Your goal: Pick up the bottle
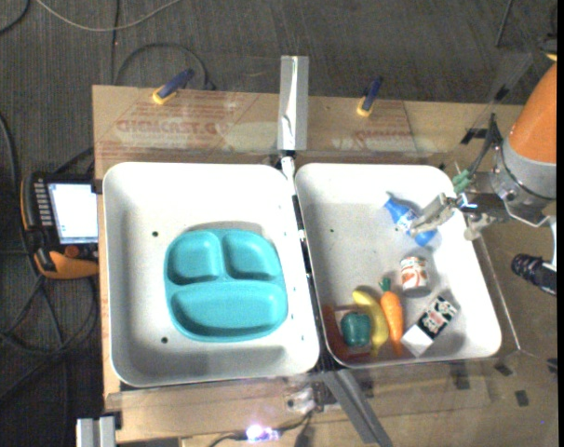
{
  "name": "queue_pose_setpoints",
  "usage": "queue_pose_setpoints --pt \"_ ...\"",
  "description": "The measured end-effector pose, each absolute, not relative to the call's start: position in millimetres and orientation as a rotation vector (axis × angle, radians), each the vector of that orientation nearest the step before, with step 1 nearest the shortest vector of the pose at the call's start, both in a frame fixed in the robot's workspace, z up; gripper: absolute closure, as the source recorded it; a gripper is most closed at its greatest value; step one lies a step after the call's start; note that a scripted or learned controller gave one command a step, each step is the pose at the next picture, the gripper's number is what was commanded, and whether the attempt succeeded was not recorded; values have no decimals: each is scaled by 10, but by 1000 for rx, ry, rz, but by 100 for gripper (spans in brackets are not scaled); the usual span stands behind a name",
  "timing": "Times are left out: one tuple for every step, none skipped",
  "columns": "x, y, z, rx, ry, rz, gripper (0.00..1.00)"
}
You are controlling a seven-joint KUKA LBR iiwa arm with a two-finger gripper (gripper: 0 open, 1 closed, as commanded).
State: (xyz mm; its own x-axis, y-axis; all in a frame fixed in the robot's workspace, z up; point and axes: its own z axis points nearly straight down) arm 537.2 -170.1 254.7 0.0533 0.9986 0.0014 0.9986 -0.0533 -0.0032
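My gripper (431, 216) reaches in from the right and sits low over the upper part of the right bin (356, 189). A blue object (399, 209) lies directly under and beside its tip, with blue showing on both sides of it; I cannot make out its exact shape. A small white container with a red label (412, 274), shaped like a little bottle, stands a short way below the gripper, apart from it.
Along the right bin's front edge lie a carrot (391, 313), a banana (370, 307), a green fruit on a brown block (355, 328) and a black-and-white carton (433, 320). The left bin (133, 194) holds a teal divided tray (227, 283).
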Motion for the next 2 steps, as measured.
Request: queue_pose_setpoints --pt "5983 -2006 1942 -2119 -2318 6 0" --pt "6226 -2195 2536 -2321 -2117 6 0"
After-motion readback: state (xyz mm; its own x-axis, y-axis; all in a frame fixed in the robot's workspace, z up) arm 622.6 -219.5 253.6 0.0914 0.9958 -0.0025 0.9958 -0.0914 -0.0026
